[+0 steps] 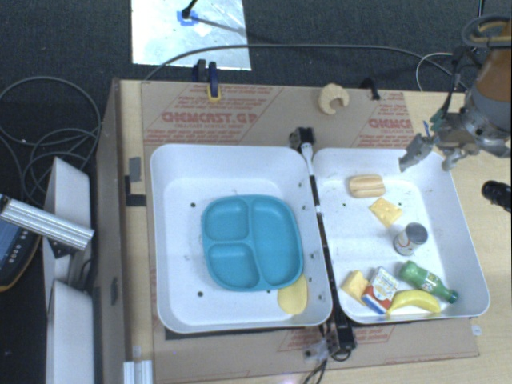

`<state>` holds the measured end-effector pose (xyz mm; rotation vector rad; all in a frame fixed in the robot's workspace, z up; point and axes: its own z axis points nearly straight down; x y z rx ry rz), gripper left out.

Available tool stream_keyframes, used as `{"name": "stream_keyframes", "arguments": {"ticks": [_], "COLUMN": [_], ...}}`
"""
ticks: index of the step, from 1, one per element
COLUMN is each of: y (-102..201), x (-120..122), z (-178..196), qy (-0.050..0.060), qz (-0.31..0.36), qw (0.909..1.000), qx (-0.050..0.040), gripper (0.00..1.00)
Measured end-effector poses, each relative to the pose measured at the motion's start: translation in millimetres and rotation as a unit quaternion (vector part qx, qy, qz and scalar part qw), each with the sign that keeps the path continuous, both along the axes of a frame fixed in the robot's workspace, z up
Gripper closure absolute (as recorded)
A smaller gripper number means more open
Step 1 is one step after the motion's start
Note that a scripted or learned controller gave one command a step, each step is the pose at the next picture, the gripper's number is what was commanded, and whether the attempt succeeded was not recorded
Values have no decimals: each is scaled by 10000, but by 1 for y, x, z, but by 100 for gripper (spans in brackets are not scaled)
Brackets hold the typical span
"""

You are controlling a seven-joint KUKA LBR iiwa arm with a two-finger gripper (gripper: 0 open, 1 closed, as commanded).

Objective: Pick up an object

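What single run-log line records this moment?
hand: open, above right bin's far edge | holding: nothing | bread roll: nearest | phase: approach

Light on my bench is even and diffuse, moderately bright, no hard shadows. Both white bins read near full brightness but keep detail at the rims; soft, short shadows sit just under the blue divided plate and beside the small items in the right bin. Strongest glare: the shiny sheet on the dark floor at top, washed to pale grey-white. The dark carpet around it is grainy and low in contrast. Overall sharpness is modest; printed lettering on the cardboard is soft but legible. My arm at the right edge is slightly blurred and its outline is smeared. Colours lean cool.
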<state>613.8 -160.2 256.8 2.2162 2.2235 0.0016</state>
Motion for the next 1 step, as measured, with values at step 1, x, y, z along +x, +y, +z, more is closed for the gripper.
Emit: {"name": "stream_keyframes", "arguments": {"ticks": [1], "y": [-18], "x": [-26], "z": [-79], "qy": [15], "qz": [-9], "qw": [10000], "qx": [1], "gripper": [0]}}
